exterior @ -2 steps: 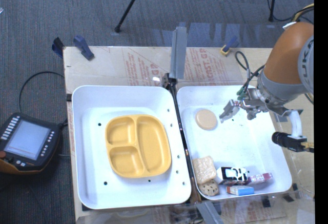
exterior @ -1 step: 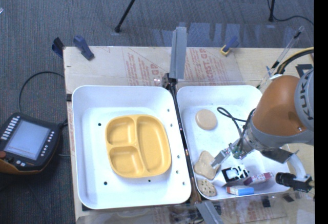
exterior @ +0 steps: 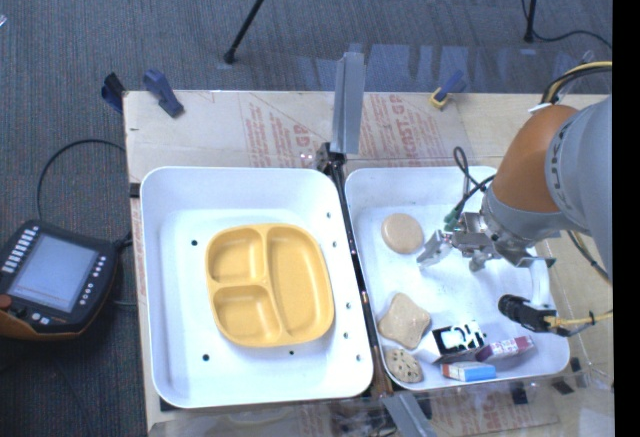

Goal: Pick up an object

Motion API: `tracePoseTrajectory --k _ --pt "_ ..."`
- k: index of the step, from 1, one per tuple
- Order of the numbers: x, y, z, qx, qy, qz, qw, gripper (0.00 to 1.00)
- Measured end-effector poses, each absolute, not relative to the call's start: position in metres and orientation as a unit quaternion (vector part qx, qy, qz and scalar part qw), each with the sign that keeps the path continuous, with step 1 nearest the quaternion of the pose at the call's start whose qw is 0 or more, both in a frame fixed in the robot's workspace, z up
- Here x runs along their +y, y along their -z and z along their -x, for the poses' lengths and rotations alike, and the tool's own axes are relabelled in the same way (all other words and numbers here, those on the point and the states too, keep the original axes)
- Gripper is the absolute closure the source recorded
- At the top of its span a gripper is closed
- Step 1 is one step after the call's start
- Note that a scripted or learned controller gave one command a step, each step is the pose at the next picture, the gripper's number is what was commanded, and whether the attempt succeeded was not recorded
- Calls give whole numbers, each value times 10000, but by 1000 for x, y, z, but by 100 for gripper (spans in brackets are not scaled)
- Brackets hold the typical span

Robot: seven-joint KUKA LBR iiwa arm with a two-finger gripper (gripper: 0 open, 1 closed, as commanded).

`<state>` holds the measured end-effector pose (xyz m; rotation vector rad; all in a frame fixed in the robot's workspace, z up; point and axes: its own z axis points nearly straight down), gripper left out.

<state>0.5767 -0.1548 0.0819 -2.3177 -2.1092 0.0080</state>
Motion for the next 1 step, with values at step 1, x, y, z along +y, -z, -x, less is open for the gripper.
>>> tracePoseTrajectory --k 1 --pt "-106 -83 -498 -7535 -13 6575 44 0"
